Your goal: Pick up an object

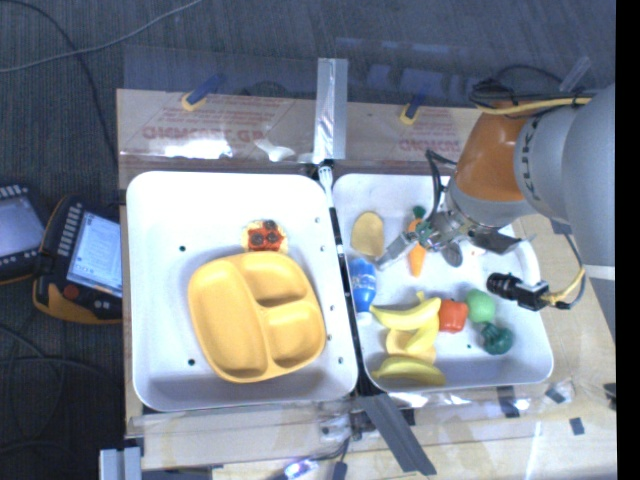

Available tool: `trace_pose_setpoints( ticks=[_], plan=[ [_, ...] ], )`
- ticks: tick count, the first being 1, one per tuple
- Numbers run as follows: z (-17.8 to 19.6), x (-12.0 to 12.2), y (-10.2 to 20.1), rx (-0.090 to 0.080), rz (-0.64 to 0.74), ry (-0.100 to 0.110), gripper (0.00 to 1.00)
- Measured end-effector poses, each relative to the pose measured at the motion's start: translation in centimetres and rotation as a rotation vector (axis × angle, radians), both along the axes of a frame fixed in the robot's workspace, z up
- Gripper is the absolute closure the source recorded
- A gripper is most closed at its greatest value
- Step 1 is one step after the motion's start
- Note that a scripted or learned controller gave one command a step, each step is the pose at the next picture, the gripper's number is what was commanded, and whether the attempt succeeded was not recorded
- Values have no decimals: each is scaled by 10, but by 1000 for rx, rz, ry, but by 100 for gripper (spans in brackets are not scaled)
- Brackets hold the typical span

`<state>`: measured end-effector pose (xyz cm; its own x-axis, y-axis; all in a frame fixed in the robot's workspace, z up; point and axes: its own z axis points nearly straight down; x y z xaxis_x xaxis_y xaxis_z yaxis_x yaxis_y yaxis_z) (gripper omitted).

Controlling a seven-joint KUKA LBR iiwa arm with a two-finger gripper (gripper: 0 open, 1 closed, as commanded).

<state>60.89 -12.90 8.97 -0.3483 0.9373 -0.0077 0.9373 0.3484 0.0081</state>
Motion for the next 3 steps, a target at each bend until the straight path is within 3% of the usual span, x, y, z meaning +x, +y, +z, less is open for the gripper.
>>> trace_pose_setpoints(
  ticks=[1, 2, 3],
  plan=[
    [11, 1, 2, 4, 0, -3, 100],
    [93, -4, 70, 4, -30, 11, 100],
    [92, 13, 65, 4, -233, 18, 100]
  ],
)
